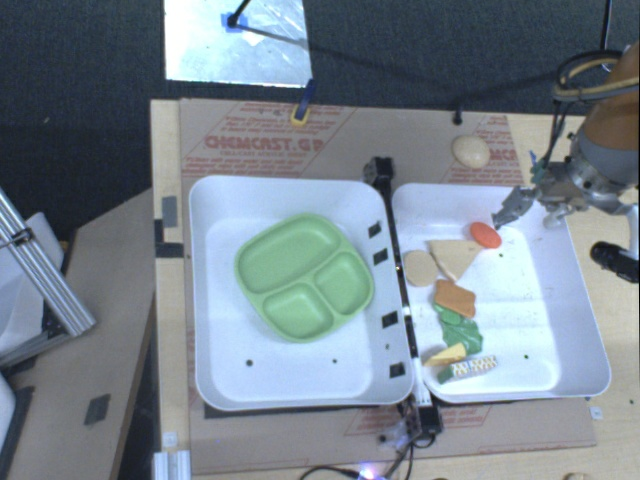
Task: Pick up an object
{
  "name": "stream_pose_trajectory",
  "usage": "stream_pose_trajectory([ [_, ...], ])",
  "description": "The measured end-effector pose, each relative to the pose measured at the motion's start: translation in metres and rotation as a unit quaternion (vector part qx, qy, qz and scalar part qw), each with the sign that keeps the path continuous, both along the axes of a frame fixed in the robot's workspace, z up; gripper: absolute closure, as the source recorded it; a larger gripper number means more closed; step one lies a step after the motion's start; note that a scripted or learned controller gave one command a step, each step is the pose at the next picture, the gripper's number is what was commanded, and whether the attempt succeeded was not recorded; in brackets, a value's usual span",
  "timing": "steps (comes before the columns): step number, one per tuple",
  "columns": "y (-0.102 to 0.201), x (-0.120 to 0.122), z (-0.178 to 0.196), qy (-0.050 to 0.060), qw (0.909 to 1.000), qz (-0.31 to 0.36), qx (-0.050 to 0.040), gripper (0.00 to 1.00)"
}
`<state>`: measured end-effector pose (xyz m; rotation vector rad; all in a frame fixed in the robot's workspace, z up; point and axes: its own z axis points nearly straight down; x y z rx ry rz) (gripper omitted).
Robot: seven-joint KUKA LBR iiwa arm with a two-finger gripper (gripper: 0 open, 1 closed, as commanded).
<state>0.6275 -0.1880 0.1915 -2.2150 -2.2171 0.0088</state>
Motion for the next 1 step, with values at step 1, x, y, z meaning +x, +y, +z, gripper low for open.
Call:
stream_pose_trajectory([
  [1,0.0009,0.0020,0.0083,-0.005,1.0000,0.001,-0.0009,0.00],
])
